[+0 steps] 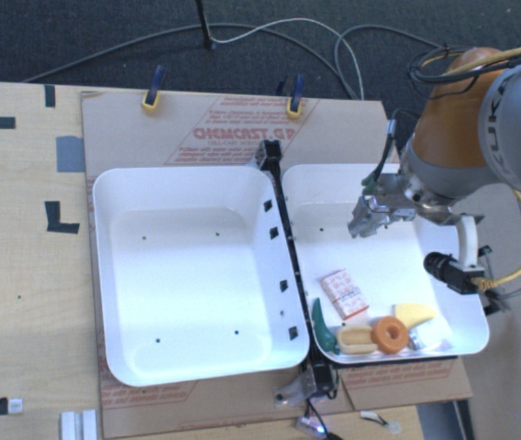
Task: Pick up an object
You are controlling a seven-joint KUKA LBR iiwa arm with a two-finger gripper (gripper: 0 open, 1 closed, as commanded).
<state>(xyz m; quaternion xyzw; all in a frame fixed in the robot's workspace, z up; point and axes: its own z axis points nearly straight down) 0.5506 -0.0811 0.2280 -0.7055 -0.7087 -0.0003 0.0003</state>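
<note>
Down at the near edge of the right bin [384, 177] the orange ring [390, 335] and its neighbours sit untouched, well apart from the gripper [368, 220] hanging toward the far wall (can't tell its jaw state), so it's approach stage: next is descending over one.

Grey arm [508, 126] with orange band, dark lettering, black cables, metallic claw [369, 218], black cylinder at the side.
</note>
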